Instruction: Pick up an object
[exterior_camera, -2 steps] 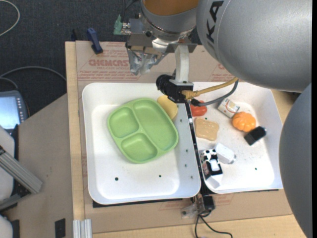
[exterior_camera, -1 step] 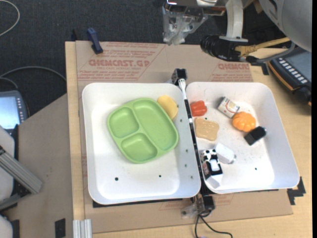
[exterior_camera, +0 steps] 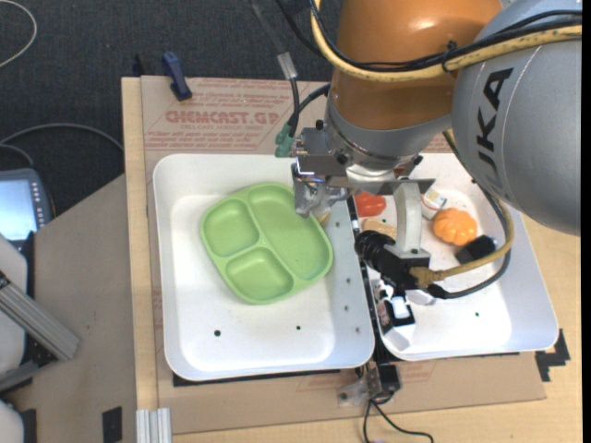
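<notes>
The hand [exterior_camera: 314, 201] hangs over the right edge of the left bin [exterior_camera: 175, 247], above the far right corner of the green divided plate [exterior_camera: 266, 243]. Whether it is apart or together cannot be told. An orange object [exterior_camera: 454, 226] lies in the right bin [exterior_camera: 517, 312]. Recommended: lower squarely onto the plate's rim, avoiding the bin wall, then close firmly.

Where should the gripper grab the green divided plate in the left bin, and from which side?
Judging from this view, take the green plate by its raised outer rim, on the long lower-left edge, coming straight down. It lies flat in the left bin, so one finger can go inside a compartment and one outside. That edge has bare bin floor beside it; the right edge sits close to the bin wall and the gripper.
</notes>
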`<state>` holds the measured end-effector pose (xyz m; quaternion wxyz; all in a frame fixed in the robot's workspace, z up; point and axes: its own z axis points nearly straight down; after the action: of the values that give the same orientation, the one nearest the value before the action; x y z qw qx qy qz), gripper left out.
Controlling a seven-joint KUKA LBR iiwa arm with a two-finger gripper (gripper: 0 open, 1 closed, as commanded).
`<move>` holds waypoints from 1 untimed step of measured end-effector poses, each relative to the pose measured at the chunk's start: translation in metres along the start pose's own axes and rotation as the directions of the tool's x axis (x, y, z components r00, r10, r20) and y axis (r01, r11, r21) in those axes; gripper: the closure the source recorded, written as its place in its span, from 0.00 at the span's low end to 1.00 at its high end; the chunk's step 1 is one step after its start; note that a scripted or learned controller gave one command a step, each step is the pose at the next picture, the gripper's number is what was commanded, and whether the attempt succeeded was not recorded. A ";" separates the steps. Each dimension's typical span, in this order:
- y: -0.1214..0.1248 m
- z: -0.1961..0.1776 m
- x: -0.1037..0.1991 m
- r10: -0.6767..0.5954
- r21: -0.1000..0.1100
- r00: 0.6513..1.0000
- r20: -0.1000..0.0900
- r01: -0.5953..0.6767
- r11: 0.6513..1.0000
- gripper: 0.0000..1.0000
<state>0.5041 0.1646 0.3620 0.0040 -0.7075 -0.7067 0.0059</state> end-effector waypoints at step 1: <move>0.020 -0.048 0.055 -0.004 -0.019 1.000 -0.004 0.004 1.000 1.00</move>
<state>0.5245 0.2199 0.4096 -0.0010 -0.7062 -0.7080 -0.0022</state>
